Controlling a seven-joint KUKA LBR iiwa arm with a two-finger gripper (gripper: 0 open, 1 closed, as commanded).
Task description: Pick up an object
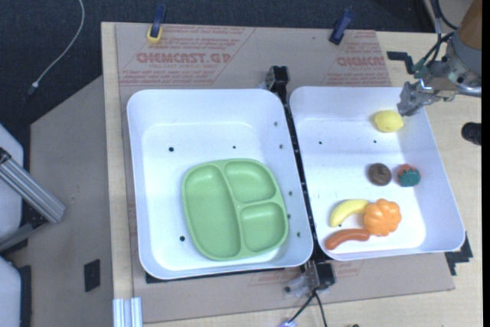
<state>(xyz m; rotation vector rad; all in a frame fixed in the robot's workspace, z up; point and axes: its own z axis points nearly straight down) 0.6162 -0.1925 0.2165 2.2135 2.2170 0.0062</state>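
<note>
Counter printed "CHEMCAST GP". Left bin carrying green divided plate. Right bin carrying orange pumpkin, banana, lemon. Tool at right bin's far corner, just beside lemon; opening impossible to tell, nothing seen held.

Arm cut off at right edge — fingers too blurred.

A divided plate lay in the left bin. In the right bin, a lemon sat at the back, just beside my hand. A banana, pumpkin and sausage lay together in front.
</note>
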